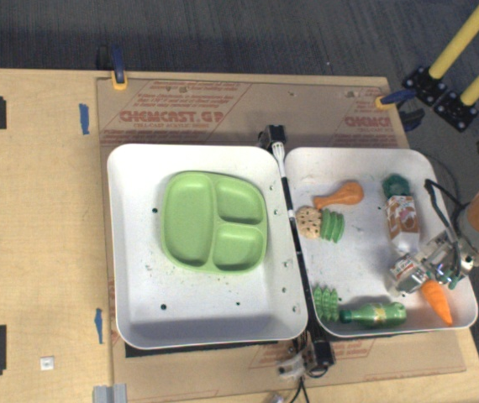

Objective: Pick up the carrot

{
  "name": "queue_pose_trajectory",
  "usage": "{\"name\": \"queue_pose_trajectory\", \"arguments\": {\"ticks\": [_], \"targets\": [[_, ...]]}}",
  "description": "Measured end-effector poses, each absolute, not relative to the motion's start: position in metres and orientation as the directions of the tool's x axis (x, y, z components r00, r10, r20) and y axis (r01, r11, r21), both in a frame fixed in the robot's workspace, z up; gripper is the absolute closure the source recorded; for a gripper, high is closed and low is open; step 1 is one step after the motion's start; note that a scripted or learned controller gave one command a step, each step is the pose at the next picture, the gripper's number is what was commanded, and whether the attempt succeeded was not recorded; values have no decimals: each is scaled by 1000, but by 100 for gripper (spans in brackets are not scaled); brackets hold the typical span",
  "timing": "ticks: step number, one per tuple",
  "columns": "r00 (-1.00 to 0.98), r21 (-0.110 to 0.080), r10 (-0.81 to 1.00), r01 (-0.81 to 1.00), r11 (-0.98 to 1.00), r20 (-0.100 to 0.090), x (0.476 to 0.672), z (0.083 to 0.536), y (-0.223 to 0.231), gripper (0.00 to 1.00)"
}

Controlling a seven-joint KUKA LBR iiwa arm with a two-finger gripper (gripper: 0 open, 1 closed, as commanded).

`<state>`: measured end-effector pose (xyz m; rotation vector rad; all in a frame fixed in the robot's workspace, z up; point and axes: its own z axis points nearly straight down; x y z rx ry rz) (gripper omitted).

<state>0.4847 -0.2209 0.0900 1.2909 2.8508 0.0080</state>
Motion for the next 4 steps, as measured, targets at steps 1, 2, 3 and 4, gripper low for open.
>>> {"name": "queue_pose_trajectory", "arguments": {"ticks": [1, 2, 3, 4], "targets": [[-852, 7, 524, 524, 852, -14, 485, 90, -223, 0], [-971, 4, 239, 239, 971, -16, 486, 90, -222, 0], [-997, 0, -78, -78, 997, -17, 486, 90, -221, 0], [-822, -7, -569, -569, 822, -10, 496, 89, -223, 0]]}}
